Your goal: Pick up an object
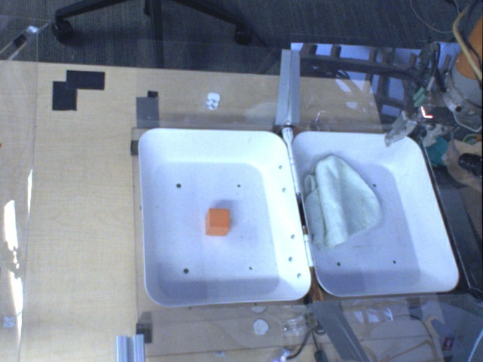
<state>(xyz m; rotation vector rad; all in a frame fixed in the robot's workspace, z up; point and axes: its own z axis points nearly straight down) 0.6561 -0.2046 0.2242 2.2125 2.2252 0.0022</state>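
Orange cube (218,222) is what you are looking at in the left bin (162,277), sitting flat on the white floor near the middle, well apart from every wall. Beside it, in the right bin (430,274), you are seeing a pale crumpled cloth (343,200) lying against the wall that the two bins share, bunched toward that side and spreading toward the bin's middle. Your gripper (398,131) is hanging at the far right corner of the right bin, over its rim, well apart from both the cloth and the cube. You cannot tell from this view whether it is spread or closed; it is too small and mixed in with cables. Nothing is showing between its tips. Both bins are resting side by side on the wooden bench (68,225), touching along their inner edges.
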